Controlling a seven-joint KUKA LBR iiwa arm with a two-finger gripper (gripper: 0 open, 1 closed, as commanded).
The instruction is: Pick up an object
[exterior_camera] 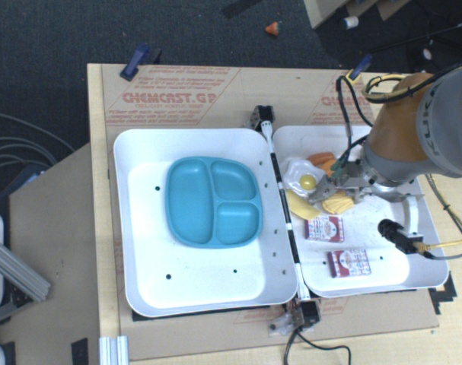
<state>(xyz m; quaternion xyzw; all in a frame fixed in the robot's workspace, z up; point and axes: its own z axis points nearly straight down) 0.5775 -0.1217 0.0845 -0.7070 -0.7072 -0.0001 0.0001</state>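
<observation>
Camera view: gripper [331,190] low in the right bin [425,274], its opening impossible to tell, right over the yellow food pieces [333,202]; fried-egg toy [304,179] lies just to its left.

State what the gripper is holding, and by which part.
It cannot be told. The gripper is low in the right bin among the toy food, touching the yellow piece, but no grasp is visible.
</observation>
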